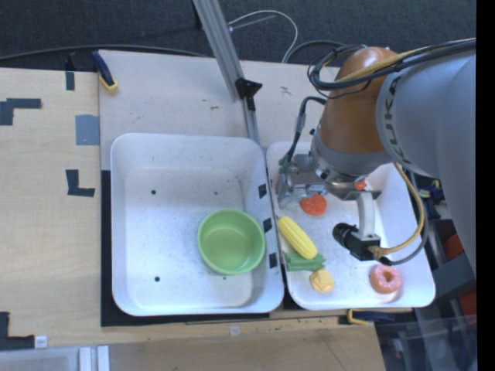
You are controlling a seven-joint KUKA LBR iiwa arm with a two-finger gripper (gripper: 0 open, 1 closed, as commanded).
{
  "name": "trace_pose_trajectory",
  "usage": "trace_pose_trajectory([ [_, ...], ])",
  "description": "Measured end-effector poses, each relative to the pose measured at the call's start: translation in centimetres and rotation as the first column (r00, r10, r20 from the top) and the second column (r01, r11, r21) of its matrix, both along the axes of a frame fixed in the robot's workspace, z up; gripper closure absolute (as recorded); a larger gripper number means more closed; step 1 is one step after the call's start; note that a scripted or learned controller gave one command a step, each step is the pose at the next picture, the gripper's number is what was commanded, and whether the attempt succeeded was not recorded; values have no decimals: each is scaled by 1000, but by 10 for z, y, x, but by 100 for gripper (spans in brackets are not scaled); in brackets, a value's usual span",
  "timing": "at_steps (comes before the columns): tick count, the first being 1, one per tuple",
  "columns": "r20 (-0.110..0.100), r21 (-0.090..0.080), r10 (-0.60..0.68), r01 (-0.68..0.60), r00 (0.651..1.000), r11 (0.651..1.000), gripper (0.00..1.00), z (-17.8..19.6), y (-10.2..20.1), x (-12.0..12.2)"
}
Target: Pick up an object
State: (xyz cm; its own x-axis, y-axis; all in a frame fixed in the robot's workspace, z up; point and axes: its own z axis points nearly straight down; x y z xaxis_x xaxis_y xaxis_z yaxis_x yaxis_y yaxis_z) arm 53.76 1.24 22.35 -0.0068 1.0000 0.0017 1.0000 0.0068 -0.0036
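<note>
Corn (297,237), a yellow toy cob, is seen lying in the right bin (414,284), its long axis running diagonally from upper left to lower right. The gripper (292,194) is poised just above its upper end, beside an orange-red piece (313,205). How the jaws stand cannot be told.

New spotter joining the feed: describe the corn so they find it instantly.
Look at the right bin, the one under the arm. Along its left wall lies the corn, a yellow cob with green husk at its lower end. It is long and ridged, unlike the small yellow lump and the pink donut nearby.
</note>
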Motion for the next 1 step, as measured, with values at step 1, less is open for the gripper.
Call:
trace_pose_trajectory([
  [1,2,0,1,-1,1000,1000,100,7,46,-9],
])
